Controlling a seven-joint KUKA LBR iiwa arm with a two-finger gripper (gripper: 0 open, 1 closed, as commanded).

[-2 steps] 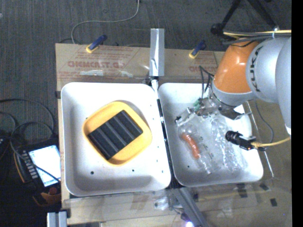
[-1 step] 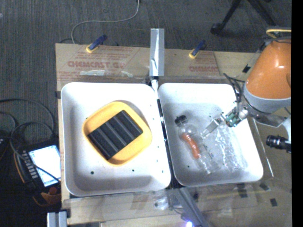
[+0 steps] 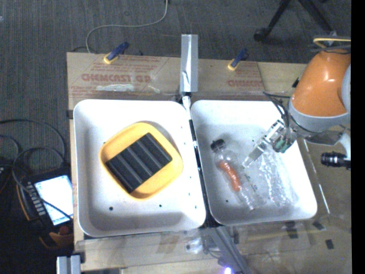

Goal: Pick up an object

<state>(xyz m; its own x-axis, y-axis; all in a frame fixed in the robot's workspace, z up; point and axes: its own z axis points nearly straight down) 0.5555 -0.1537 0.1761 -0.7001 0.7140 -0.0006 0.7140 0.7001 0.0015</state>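
My gripper hangs right of centre over the right bin, whether wide or narrow I cannot tell, its tip just above the clear bottle with an orange piece inside, while the yellow-and-black object fills the left bin.

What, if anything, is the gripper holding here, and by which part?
Cannot be told. The gripper is low in the right bin, beside the clear bottle; nothing shows between its tips.
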